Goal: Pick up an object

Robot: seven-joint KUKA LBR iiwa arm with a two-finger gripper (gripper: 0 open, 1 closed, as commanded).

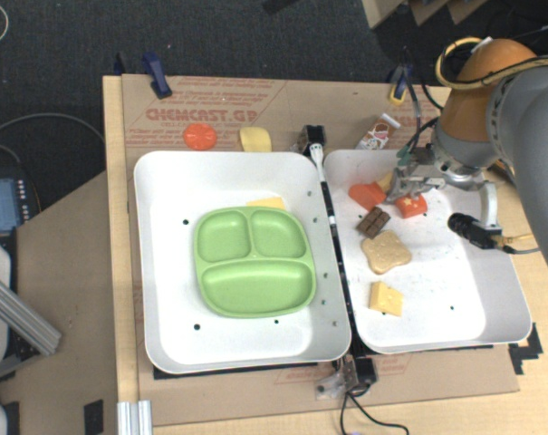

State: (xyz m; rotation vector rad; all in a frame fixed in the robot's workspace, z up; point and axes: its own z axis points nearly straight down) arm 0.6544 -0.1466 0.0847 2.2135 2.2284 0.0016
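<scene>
Gripper [408, 187]: we see it low in the right bin [491, 320], near the far left part of that bin; whether it is parted, clenched or grasping something we cannot tell.
Key relation: a red block [413, 207] lies just under and toward the near side of the gripper; it looks touching or nearly so, but we cannot tell that it sits between the tips. A second red piece [368, 194] lies just left of the gripper.
Nearest target: we judge the red block the likely pick, since it lies closest to the tool.
Long axis: the red block looks roughly square, so we see no clear long axis; the brown piece [374, 221] runs at a slant, from near left to far right.
Other things in right bin: a tan biscuit shape [386, 254] sits nearer us than the brown piece, and a yellow wedge [387, 298] nearer still, well apart from the gripper.
Arm [518, 116]: it comes in from the right, orange band above the wrist, wrist turned down so the tool points into the bin.
Left bin [160, 243]: holds a green tray [254, 262], with a yellow piece [266, 203] at its far edge; we judge it out of play for this move.
Stage: we judge nothing is lifted yet; the red block rests on the bin floor.
</scene>
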